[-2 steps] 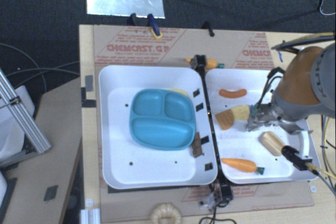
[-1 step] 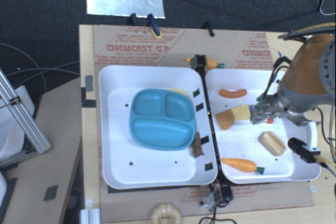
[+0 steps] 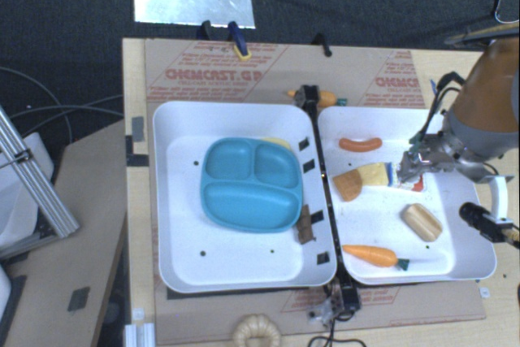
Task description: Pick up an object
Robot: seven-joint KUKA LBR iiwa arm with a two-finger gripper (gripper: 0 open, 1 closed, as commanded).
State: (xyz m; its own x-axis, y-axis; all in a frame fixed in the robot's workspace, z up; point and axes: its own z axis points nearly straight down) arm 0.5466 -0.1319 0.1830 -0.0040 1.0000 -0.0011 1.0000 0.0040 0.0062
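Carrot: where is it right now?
The carrot lies in the right bin near its front edge in the camera view, below the bread roll and well clear of the gripper.

End effector (image 3: pixel 409 167) low in right bin (image 3: pixel 463 260), beside yellow cheese wedge (image 3: pixel 373 174); blue plate (image 3: pixel 250 183) in left bin (image 3: pixel 175 199).

I see smooth, glossy white plastic bins (image 3: pixel 187 256), a matt blue plastic plate (image 3: pixel 250 183), a shiny plastic carrot (image 3: pixel 370 255), and printed cardboard (image 3: pixel 211 73) beneath.
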